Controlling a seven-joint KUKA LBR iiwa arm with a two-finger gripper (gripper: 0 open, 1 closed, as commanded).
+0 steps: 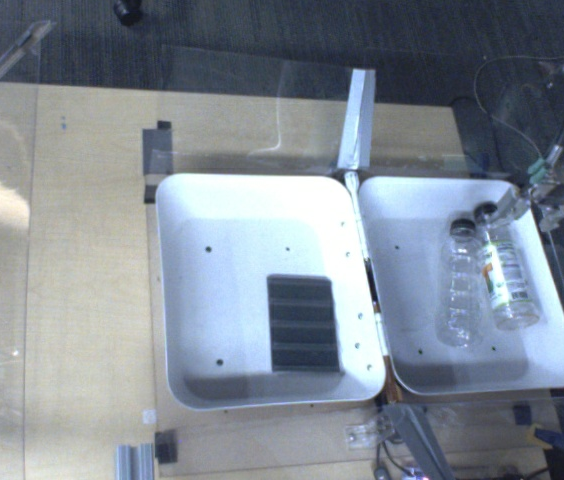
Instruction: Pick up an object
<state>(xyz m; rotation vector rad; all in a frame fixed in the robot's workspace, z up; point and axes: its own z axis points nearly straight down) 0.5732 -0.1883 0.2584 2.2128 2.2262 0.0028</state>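
Note:
Two clear plastic bottles lie side by side in the right bin (412,363), dark caps pointing to the far wall. The left bottle (459,290) is bare. The right bottle (507,280) carries a white and green label. A black ribbed rectangular block (302,322) lies flat in the left bin (192,268), near its front right. My gripper (524,196) hangs at the right bin's far right corner, just above and beyond the labelled bottle's cap, with nothing visibly held.
A metal divider strip (356,118) runs back from the gap between the bins. Cables (507,88) loop above the bench at the far right. The wooden bench top (72,298) stretches to the left of the bins.

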